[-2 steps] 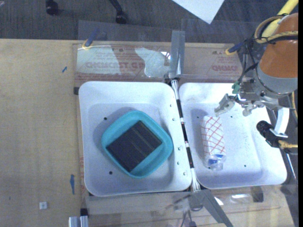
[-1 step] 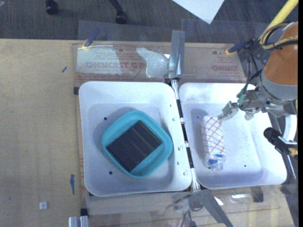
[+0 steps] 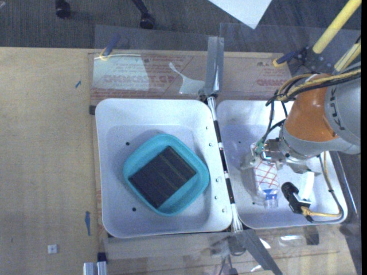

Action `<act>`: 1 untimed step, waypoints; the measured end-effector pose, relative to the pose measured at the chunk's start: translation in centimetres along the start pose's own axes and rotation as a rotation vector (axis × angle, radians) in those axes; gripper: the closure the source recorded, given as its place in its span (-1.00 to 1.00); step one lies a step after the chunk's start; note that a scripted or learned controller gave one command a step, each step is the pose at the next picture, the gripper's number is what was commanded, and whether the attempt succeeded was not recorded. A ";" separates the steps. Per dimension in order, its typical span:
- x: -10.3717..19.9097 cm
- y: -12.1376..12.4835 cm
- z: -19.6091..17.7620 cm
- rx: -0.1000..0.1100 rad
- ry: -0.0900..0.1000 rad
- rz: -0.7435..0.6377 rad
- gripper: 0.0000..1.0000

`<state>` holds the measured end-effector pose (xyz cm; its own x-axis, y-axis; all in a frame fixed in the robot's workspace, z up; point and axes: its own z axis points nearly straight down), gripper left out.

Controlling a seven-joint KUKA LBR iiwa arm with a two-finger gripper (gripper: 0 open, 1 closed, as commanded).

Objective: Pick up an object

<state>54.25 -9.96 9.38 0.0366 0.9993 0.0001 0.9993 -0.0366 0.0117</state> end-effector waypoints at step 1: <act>-0.4 0.0 -1.0 -0.002 -0.001 0.007 1.00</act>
